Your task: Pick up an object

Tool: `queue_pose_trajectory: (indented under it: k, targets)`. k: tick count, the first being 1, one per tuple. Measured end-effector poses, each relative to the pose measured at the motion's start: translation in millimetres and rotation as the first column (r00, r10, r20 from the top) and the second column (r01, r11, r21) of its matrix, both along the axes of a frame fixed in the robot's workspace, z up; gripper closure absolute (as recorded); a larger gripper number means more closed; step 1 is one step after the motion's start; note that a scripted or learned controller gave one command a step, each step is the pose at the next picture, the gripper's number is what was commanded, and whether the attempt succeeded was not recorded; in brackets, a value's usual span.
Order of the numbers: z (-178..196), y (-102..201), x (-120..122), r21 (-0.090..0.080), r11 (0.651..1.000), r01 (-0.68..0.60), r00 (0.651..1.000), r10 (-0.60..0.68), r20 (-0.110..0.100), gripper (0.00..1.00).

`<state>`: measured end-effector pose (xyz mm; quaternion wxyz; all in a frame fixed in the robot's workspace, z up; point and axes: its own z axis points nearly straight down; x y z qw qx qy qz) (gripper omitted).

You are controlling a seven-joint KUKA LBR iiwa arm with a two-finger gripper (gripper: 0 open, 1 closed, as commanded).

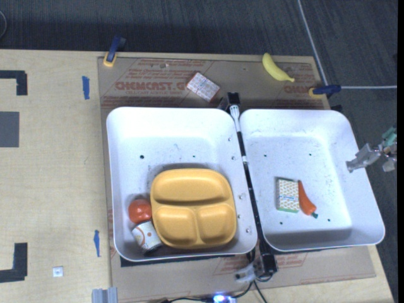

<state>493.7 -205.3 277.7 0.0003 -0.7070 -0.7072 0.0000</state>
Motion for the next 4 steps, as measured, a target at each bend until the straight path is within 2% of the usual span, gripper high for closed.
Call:
queue_pose_trajectory:
  k: [1,2,3,4]
  targets:
    - [-151.5,71.9,-14.4,0.001,1.0,-0.001,1.0,0.001,-0.001,0.0]
    - [-141.1,71.1,-12.9,-0.002,1.0,0.001,1.0,-0.001,0.005,1.0]
    - [-190.9,105.3,73.2,-0.003,1.0,-0.001,1.0,0.001,0.008,1.0]
    - [-138.8,108.9,82.8,-0.001,1.0,-0.001,1.0,0.001,0.001,1.0]
